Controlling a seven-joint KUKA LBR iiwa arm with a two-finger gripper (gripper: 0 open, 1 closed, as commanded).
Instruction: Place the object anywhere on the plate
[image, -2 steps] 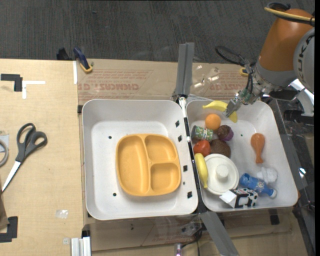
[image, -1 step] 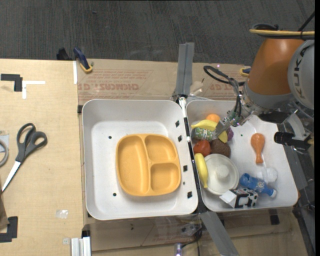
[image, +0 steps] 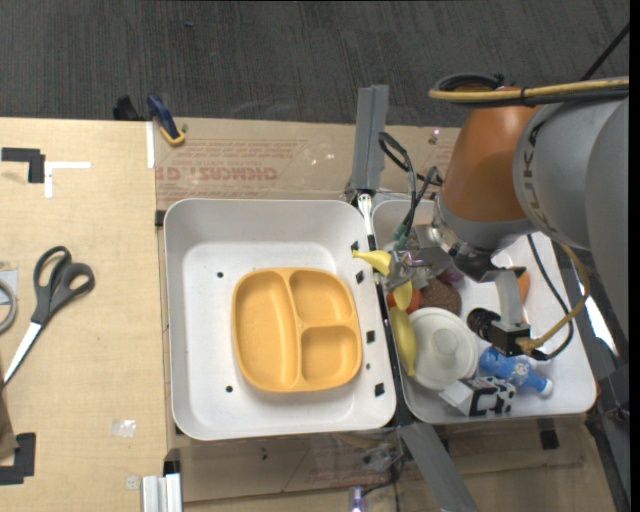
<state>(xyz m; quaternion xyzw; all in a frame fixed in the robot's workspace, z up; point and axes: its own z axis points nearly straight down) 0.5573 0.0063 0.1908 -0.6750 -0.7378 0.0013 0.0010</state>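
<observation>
Plywood bench, two shallow white bins (image: 185, 330). I find the yellow three-compartment plastic plate (image: 297, 328) bare; the yellow banana-shaped toy (image: 376, 261) sits at its two o'clock beside the gripper (image: 405, 262), grip state undeterminable. Placement outstanding.

Bright, even overhead light, soft shadows inside the left bin (image: 180, 330), and a sharp picture throughout.

The arm (image: 585, 160) has a smooth grey rounded housing with dark lettering on its side. At 9 o'clock of it sits a glossy orange band (image: 485, 170). Black cables (image: 560, 320) loop around the wrist section; a thin yellow-edged ring tops the band.
</observation>
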